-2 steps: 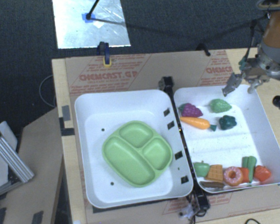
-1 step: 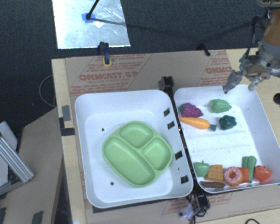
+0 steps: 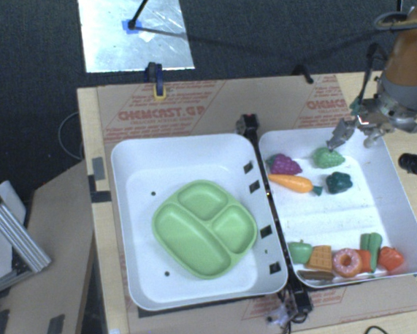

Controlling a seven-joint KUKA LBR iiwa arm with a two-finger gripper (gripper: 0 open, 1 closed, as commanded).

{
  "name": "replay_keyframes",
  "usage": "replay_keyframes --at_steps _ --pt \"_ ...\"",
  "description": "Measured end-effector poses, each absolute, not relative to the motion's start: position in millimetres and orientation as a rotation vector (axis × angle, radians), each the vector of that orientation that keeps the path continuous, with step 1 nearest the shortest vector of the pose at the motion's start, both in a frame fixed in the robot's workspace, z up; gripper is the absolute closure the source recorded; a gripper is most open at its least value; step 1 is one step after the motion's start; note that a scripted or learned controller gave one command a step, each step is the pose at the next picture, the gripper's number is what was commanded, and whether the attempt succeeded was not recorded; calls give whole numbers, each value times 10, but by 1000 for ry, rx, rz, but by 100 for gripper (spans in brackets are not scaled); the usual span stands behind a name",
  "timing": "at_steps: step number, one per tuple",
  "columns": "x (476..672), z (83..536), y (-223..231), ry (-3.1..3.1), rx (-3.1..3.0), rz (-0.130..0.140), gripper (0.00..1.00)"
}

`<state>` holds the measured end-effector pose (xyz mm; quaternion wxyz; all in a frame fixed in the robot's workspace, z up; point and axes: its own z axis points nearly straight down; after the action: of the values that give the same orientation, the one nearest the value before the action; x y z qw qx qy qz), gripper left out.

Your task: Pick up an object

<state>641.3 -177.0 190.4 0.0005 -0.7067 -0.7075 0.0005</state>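
Over the far right corner of the right bin [image 3: 393, 181] hangs the gripper [image 3: 353, 134], its two fingers spread apart with nothing between them. Just below and left of its fingertips lies the light green vegetable [image 3: 328, 158] (likely the target, though that is a guess); the dark green piece [image 3: 338, 181] sits a little nearer the camera, the purple grapes [image 3: 284, 165] and carrot [image 3: 292, 183] further left. Nothing is lifted yet: the descent, the closing and the raising all remain to be done.
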Motion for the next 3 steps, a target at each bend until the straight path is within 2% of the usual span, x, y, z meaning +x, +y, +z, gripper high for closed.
replay_keyframes --at_steps 2,3 --pt "6425 890 -1659 -2225 -2214 3 0" --pt "6443 1033 -1664 -2230 -2214 -1 100"
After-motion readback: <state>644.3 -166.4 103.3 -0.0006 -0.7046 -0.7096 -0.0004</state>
